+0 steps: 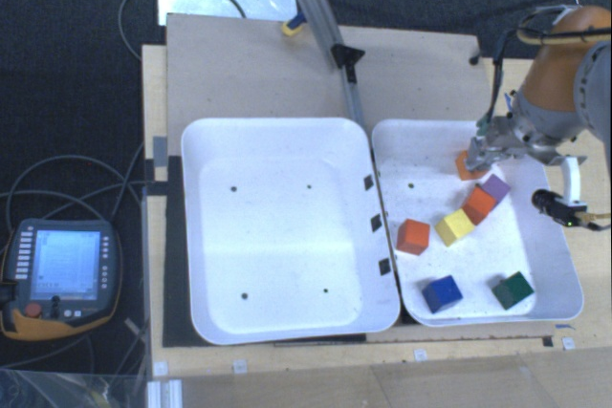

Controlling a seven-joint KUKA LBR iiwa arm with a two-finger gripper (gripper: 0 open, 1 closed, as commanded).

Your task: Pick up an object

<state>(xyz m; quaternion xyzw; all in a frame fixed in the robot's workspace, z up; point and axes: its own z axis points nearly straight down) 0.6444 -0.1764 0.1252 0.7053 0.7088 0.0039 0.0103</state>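
The approach step is being carried out: the two-finger gripper (486,151) is being positioned directly over a small orange wooden block (466,168) in the right white bin (572,287). Its opening cannot be told. Next, a confirmed closure is being called for before lifting.

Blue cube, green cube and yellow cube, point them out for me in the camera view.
blue cube (442,292), camera view, on its top face
green cube (513,289), camera view, on its top face
yellow cube (456,226), camera view, on its top face
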